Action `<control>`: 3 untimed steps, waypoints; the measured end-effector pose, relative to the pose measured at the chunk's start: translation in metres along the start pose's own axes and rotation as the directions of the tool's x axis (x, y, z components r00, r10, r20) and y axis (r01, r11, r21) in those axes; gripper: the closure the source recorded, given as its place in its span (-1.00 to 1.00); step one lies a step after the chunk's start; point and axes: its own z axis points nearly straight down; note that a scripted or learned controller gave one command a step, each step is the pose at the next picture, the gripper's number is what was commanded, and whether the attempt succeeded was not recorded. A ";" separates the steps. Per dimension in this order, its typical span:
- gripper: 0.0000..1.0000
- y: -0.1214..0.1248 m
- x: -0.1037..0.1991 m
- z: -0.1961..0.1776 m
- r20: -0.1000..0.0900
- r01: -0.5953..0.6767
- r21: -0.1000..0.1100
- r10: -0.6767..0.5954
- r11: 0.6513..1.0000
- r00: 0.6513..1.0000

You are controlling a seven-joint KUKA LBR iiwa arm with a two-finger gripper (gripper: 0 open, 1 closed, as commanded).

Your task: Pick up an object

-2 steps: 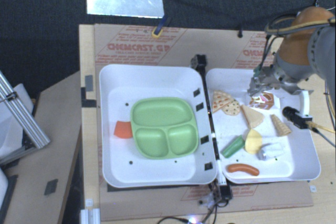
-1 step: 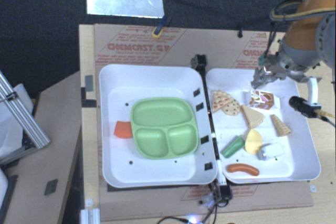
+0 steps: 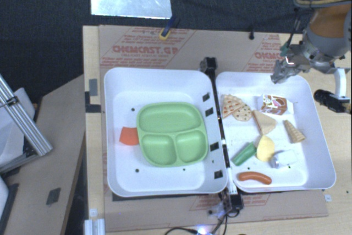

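The end effector (image 3: 281,72) hovers at the upper right of the frame, above the right bin's (image 3: 318,135) top rim. Whether it is released or clenched cannot be told. The green tray (image 3: 170,134) lies in the left bin (image 3: 118,113).

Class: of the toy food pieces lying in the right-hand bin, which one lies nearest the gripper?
The brown-and-white packet, at the bin's far side, just below the gripper. The waffle piece, wedge and cone lie farther off.

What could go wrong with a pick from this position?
The gripper hangs at the right white bin's far rim, so a straight descent might clip that wall. The yellow lemon-shaped toy, tan wedge and green pepper-like piece crowd together, so a grasp there may snag a neighbour.
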 end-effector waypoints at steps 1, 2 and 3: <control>1.00 -0.035 0.046 -0.007 -0.003 0.002 0.007 -0.002 1.000 1.000; 1.00 -0.071 0.092 0.003 -0.003 0.002 0.010 -0.002 1.000 1.000; 1.00 -0.088 0.126 0.012 -0.003 0.002 0.009 -0.002 1.000 1.000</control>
